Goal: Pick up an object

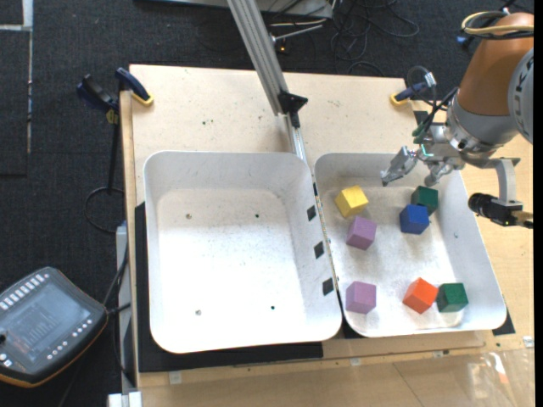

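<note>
Candidate objects all sit in the right bin [475, 253], right half of frame. Upper part: yellow cube [351, 200], with a purple cube [361, 231] just below it; blue cube [414, 219] touching or nearly touching a dark green cube [425, 197] at its upper right. Lower part: second purple cube [361, 296], and an orange cube [420, 295] tight against another green cube [453, 296] near the bin's lower right corner.

Gripper [418, 165] hovers at the upper edge of the right bin, just above the dark green cube. Fingers spread apart, nothing between them. No object held.

Judgement: nearest target is the dark green/blue pair.

Risks:
- The two cubes are crowded; a finger may land on top of one, or wedge both, giving a push rather than a grasp.
- The green cube lies close to the sloped bin wall; a finger could strike the wall and skew the closure.
- Cubes rotated relative to the fingers may twist out on closing.

Left bin [170, 185] lies in the centre-left of frame; a teach pendant [42, 320] sits at lower left.
</note>
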Controlling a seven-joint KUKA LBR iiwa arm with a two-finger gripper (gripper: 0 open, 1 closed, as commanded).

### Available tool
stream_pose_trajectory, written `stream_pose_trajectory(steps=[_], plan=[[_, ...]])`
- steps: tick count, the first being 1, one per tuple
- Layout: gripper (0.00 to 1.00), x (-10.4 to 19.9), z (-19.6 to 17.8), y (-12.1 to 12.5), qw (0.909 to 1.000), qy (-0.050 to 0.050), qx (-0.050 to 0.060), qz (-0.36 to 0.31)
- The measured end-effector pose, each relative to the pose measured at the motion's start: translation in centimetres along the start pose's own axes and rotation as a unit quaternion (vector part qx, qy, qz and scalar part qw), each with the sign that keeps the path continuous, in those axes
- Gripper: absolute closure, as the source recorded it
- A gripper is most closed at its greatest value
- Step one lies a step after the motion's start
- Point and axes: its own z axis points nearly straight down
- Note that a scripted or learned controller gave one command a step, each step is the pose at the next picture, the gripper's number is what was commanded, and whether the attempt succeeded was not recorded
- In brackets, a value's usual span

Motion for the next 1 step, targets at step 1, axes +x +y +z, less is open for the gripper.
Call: stream_pose_trajectory(steps=[1], plan=[[0.00, 0.01, -0.28, 0.06, 1.0000, -0.001, -0.002, -0.001]])
